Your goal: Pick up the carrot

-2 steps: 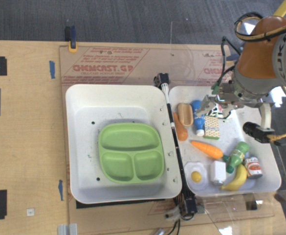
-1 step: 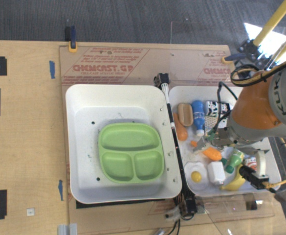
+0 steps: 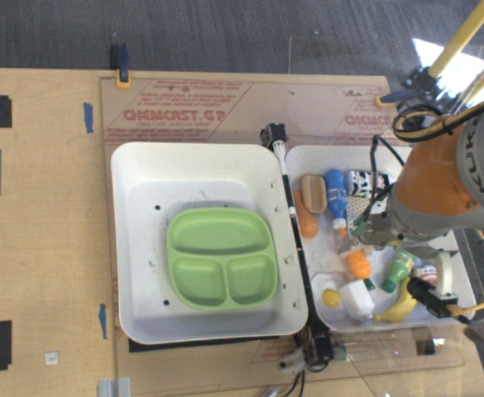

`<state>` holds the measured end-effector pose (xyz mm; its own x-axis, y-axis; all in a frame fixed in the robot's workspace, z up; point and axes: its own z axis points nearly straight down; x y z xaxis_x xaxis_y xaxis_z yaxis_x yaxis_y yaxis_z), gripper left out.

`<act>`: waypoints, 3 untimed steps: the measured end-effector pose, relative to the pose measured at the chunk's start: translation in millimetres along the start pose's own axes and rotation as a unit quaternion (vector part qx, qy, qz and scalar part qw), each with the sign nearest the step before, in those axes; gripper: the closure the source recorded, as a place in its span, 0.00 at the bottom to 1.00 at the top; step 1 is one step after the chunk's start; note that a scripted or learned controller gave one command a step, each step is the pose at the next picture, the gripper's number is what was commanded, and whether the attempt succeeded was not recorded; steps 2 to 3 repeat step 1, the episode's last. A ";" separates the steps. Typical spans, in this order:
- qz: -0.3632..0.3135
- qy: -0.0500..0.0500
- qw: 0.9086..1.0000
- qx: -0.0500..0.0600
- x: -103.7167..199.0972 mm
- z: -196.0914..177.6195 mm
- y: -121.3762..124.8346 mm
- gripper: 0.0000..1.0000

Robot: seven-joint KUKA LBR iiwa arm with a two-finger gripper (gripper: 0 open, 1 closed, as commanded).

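- Camera view, setting: dark grey carpet floor at the top; below it a tan wooden surface (image 3: 43,222) with a cardboard sheet (image 3: 242,106) laid under two white bins side by side.
- Left bin (image 3: 134,180): holds a green divided plate (image 3: 221,256), lying flat with its three compartments bare. We judge it is meant as a receiving spot, though the task names only the pick.
- Right bin (image 3: 465,292): a loose clutter of play food and small containers, which we judge is the supply to pick from.
- Carrot (image 3: 358,265): we take the small orange piece with a green tip near the bin's middle to be it. It lies just beside a white block (image 3: 357,298) and near a green bottle (image 3: 397,270).
- Other orange thing (image 3: 307,222) against the bin's left wall could be confused with it; we cannot tell what it is.
- Also there: blue bottle (image 3: 335,190), tan bread-like piece (image 3: 313,193), yellow banana (image 3: 400,308), small yellow ball (image 3: 331,298).
- Arm (image 3: 436,180): reaches in from the right, orange band over the bin, wrist pointing steeply down.
- Gripper (image 3: 366,231): hangs just above and beside the carrot. It is too blurred against the clutter; we cannot tell how it is set, and nothing shows held in it.
- Judgement: approach stage, pick not yet made.
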<state>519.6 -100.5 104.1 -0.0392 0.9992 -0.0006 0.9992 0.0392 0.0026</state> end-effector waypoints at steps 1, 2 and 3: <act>-0.025 0.002 1.000 -0.003 62.1 -84.3 35.0 1.00; -0.025 0.002 1.000 -0.003 62.1 -84.3 35.0 1.00; -0.025 0.002 1.000 -0.003 62.1 -84.3 35.0 1.00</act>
